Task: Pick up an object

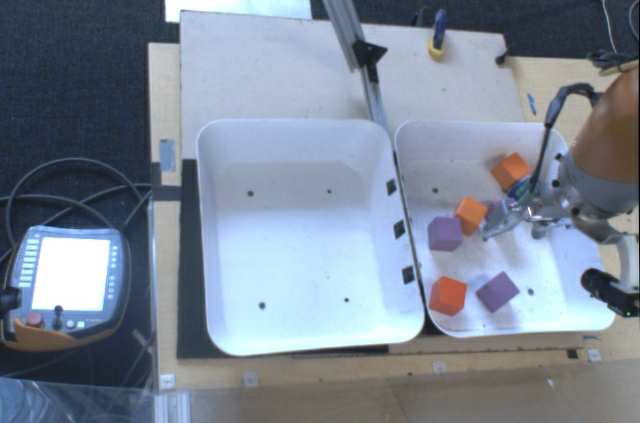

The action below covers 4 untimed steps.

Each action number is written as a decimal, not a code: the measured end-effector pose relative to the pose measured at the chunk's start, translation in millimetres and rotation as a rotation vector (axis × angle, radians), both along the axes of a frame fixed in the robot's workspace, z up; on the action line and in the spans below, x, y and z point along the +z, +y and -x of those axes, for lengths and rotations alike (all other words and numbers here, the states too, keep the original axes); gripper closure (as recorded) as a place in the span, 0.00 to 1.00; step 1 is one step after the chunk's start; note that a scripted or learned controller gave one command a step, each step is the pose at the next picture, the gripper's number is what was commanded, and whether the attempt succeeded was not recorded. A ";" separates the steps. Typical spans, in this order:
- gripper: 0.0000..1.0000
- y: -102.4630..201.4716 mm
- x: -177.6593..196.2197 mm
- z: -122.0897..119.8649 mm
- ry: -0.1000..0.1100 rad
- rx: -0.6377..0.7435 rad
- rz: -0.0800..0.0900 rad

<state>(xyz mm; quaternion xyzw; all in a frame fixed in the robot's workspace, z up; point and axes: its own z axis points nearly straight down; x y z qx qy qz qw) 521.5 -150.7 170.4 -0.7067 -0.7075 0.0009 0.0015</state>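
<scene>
1. You see the claw (497, 223) low inside the right bin (560, 319), reaching in from the right edge of the view; the grey arm with its orange band (612, 136) sits behind it.
2. You cannot tell how far the claw stands apart: its tips blur into a grey and white smear, and nothing shows clearly between them.
3. The tip lies just beside an orange cube (471, 212), which sits on its far-left side; whether the two touch cannot be read from this view.
4. Just to the left of the tip, slightly nearer the front wall, you find a purple cube (445, 233), close to the orange one.
5. Behind the claw, toward the back wall, a second orange cube (511, 170) rests on the bin floor, near the wrist cables.
6. In front of the claw, toward the front wall, lie another purple cube (497, 291) and, further left of it, a third orange cube (448, 295); these two are apart from each other and from the tip.
7. Well to the left of the claw, past the wall that the bins share, sits the left bin (215, 211).
8. Far left, off the bench, a handheld control pendant (62, 286) lies on the dark floor.
</scene>
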 end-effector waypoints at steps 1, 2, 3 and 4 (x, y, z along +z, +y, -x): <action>0.00 -1.3 -43.2 -4.8 0.000 0.001 0.000; 1.00 -2.0 -29.9 -6.6 -0.007 0.002 0.001; 1.00 -7.5 29.7 -16.2 -0.012 0.003 0.004; 1.00 -11.4 94.2 -16.6 -0.014 0.003 0.004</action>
